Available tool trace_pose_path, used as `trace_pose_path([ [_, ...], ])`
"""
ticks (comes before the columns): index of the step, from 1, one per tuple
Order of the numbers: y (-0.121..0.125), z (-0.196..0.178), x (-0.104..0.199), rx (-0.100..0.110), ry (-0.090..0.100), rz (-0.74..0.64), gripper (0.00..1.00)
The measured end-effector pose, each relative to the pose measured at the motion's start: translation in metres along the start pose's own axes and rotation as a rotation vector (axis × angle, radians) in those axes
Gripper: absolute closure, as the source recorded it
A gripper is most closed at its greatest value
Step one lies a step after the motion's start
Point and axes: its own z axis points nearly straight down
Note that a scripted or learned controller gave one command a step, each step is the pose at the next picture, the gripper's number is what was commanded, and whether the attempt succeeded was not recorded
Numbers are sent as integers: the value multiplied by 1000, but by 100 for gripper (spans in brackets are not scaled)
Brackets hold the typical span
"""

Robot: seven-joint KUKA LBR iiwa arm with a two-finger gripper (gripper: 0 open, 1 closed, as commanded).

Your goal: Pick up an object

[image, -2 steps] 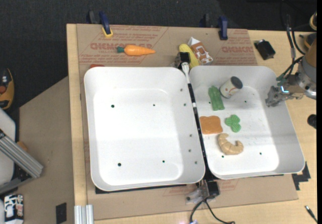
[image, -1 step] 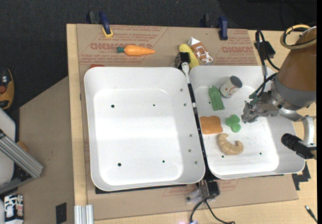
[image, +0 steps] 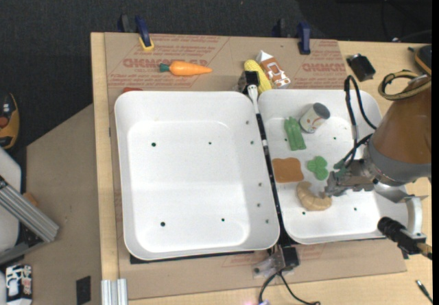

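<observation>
The right bin holds several small items: a tan croissant-like piece, a brown toast slice, a green leafy piece, a green stick and a grey-white can. My gripper hangs low over the bin, its tip just at the right end of the tan piece and below the green leafy piece. The arm's body hides how the tip meets the tan piece.
The left bin lies beside the right one. On the board behind the bins rest a toy carrot, a yellow corn cob and a small brown-white box. Clamps hold the board's far edge. A cable loops over the right bin.
</observation>
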Motion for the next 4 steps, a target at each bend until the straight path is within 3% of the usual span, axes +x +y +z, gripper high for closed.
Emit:
trace_pose_path([
  [1,3,49,-57,-5,-2,3,100],
  [2,6,47,39,-5,0,-7,100],
  [3,27,-59,95,-17,-3,-8,100],
  [4,61,-185,118,-24,-4,-7,100],
])
